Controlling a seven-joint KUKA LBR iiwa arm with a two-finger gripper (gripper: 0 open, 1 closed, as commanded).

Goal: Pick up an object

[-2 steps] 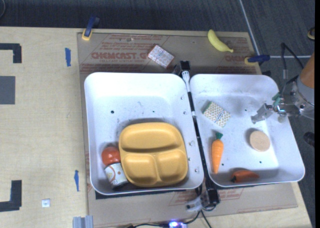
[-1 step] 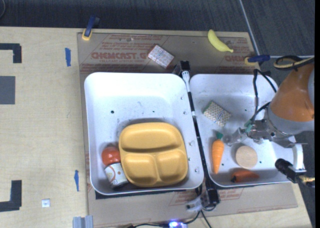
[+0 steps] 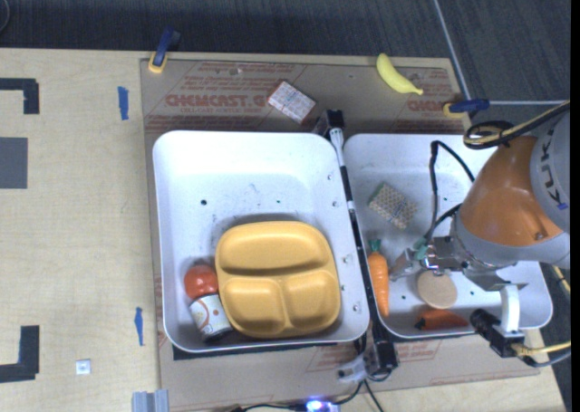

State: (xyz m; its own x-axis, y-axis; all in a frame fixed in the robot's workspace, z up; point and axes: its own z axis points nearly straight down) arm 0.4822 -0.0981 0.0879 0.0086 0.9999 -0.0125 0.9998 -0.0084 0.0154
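Two shallow white bins, glossy plastic with rounded corners, side by side on a brown cardboard sheet (image 3: pixel 227 93) over the pale wooden bench (image 3: pixel 72 220). In the left bin (image 3: pixel 181 175): one yellow divided tray (image 3: pixel 276 276), smooth moulded plastic with three compartments, upside down or upright cannot be told; just left of the tray, touching its edge, one red rounded object (image 3: pixel 199 281) and one small white can with orange print (image 3: pixel 209 313), tilted. In the right bin (image 3: pixel 399 152): one orange carrot (image 3: pixel 379 282), tapered, lying along the wall nearest the tray; one flat grey speckled rectangle (image 3: pixel 392 204), sponge-like, farther from the tray; one tan round disc (image 3: pixel 438 291); one reddish-orange elongated piece (image 3: pixel 444 319) by the near rim. Gripper (image 3: pixel 433 261) low over the right bin, right above the disc, fingers' state cannot be told; nothing seen held. Arm grey with a smooth orange band (image 3: pixel 507 202). Beyond the bins on the cardboard: one yellow banana (image 3: pixel 397 74), curved; one small patterned box (image 3: pixel 291 100). Blue clamps (image 3: pixel 163 46) at the cardboard edge, two counted.
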